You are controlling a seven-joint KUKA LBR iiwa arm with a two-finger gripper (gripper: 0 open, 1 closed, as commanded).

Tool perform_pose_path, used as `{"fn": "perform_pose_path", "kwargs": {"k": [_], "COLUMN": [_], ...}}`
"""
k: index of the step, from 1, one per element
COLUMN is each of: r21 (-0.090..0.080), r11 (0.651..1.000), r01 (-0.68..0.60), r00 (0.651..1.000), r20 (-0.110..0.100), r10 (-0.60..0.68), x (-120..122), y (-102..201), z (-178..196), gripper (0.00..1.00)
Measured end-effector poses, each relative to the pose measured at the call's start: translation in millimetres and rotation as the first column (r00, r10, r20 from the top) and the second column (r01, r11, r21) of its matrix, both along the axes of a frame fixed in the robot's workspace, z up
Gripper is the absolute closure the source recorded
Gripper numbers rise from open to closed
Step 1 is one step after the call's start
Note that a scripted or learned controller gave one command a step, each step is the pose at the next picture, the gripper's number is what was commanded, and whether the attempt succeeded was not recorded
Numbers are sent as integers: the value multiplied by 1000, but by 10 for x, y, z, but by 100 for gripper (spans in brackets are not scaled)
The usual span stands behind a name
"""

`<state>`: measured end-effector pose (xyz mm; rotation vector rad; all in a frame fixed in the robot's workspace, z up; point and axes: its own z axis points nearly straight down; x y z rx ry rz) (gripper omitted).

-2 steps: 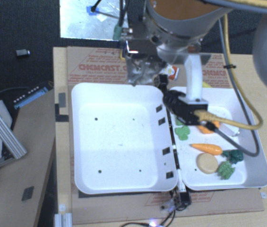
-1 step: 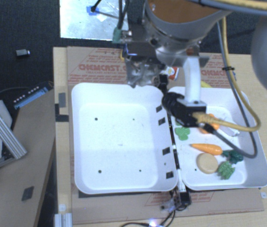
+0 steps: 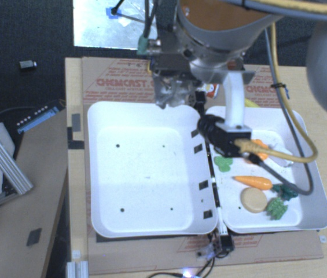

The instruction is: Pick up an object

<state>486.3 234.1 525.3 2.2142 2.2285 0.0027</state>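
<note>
Right bin (image 3: 316, 204): one carrot (image 3: 253, 182)

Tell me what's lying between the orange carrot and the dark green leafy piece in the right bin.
In the camera view, a round tan disc lies between the carrot and the leafy green piece, on the right bin's floor.

Bins (image 3: 140, 172) white. Right bin holds an orange carrot (image 3: 253, 182), tan disc (image 3: 254, 200), green leafy pieces (image 3: 277, 208) — cardboard (image 3: 117, 77) beneath, brown, red lettering.
</note>
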Motion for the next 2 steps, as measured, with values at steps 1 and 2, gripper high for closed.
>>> {"fn": "perform_pose_path", "kwargs": {"k": [1,2], "r21": [-1,-3], "r11": [1000,1000], "r01": [0,10], "r00": [1000,1000], "r20": [-1,2], "r10": [0,-10], "x": [0,1334], "y": [-1,-133], "z": [-78,74], "gripper": [100,100]}}
